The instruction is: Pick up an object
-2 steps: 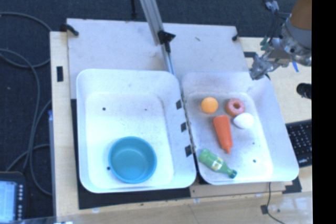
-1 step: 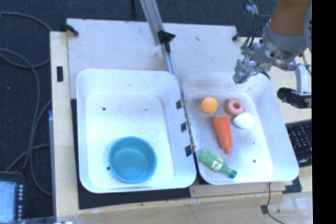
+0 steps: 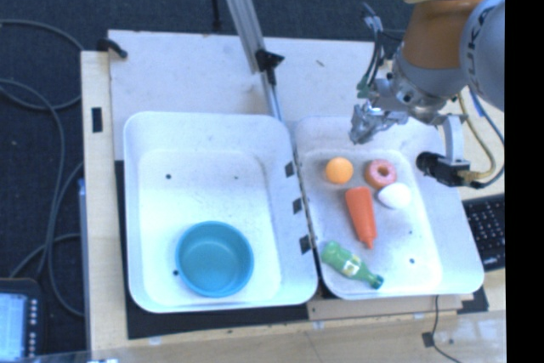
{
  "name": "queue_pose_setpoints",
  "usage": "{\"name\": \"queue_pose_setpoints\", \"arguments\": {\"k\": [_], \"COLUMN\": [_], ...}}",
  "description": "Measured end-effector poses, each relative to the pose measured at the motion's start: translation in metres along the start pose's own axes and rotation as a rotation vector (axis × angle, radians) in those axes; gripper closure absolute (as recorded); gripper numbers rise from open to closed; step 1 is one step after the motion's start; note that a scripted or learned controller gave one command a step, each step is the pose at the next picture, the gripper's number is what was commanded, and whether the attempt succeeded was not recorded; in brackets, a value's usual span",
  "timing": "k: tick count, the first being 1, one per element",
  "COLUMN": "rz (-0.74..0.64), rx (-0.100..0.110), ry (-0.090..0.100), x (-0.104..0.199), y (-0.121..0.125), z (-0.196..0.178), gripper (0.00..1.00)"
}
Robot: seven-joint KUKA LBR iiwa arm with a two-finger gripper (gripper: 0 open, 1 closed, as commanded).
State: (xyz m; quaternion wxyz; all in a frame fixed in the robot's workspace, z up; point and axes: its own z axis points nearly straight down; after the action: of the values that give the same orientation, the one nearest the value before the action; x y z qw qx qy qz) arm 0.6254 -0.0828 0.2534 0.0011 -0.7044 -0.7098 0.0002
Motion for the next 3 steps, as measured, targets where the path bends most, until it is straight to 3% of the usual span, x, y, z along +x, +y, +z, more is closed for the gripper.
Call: {"name": "queue_pose_setpoints", "arguments": {"k": [2, 3], "rz": [-0.002, 0.0], "rx": [0.003, 0.004], "ry": [0.003, 0.0], "x": [0.098, 0.14], "y": [-0.024, -0.039], "z": [-0.016, -0.002], "gripper": [1.0, 1.0]}}
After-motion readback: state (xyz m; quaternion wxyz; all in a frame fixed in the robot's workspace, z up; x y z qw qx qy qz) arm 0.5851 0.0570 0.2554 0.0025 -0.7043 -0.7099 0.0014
